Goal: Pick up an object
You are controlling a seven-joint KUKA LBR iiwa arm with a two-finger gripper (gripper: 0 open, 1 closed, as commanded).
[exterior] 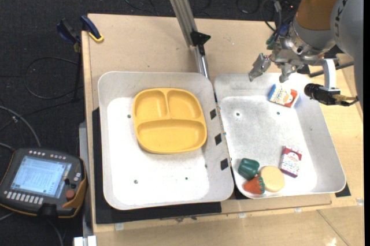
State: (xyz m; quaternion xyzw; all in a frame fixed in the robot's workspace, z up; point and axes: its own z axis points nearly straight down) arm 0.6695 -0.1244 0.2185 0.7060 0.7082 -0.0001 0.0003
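The pincer (270,69) hangs over the far rim of the right bin (324,141) with its two fingers spread apart and nothing between them. The nearest candidate is the small white and orange box (282,96), lying flat just below and to the right of the fingertips, close to the bin's far wall. I judge the step in hand to be the approach to a grasp, and that box is the likely target. To do it well, the pincer should centre over the box, turn so the fingers straddle its narrow sides, and come straight down rather than at a slant, since the box sits near the sloping rim and one finger could ride up on it.

The middle of the right bin is bare and gives free room to descend and lift. The near corner is crowded: a red and white box (291,161), a yellow round piece (273,178), a green piece (248,167) and a red piece (253,185) lie touching or nearly so. The left bin (115,123) holds a yellow divided plate (170,120), well apart from all this
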